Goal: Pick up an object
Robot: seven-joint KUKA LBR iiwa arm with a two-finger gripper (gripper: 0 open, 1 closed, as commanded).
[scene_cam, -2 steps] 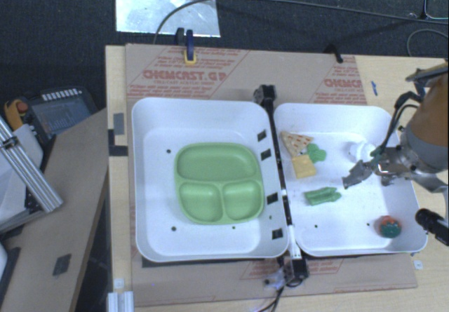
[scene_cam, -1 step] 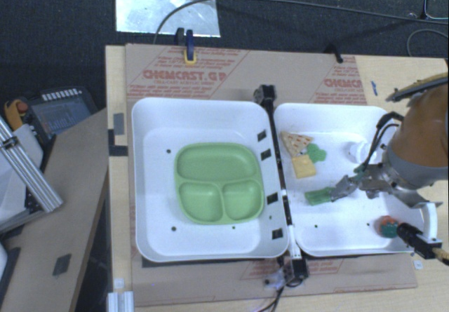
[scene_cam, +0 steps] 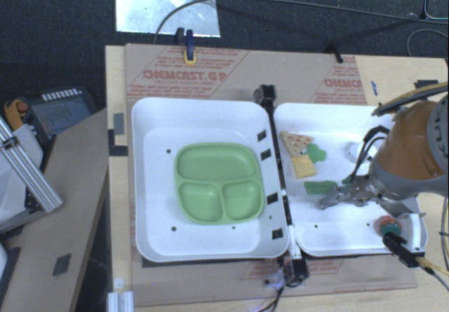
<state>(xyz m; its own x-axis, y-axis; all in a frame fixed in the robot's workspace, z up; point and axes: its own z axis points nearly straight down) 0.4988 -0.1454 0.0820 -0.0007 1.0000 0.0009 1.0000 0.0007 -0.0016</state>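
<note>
My gripper (scene_cam: 328, 200) is low inside the right bin (scene_cam: 337, 242), reaching left from the grey arm with its orange band (scene_cam: 410, 144). Its tip is right beside a flat green block (scene_cam: 317, 186), just below and to the right of it; I cannot tell whether they touch. Further back lie a tan waffle-like piece (scene_cam: 297, 141), a yellow piece (scene_cam: 304, 166) and a small green piece (scene_cam: 318, 154). A small white object (scene_cam: 353, 153) sits by the arm. A red and green item (scene_cam: 388, 226) lies at the bin's front right corner.
The left bin (scene_cam: 151, 163) holds a green divided plate (scene_cam: 216, 183). A black clip strip (scene_cam: 275, 163) runs along the seam between the two bins. Cables cross the dark floor behind the bench, and a blue and yellow clamp (scene_cam: 189, 46) stands at the back edge.
</note>
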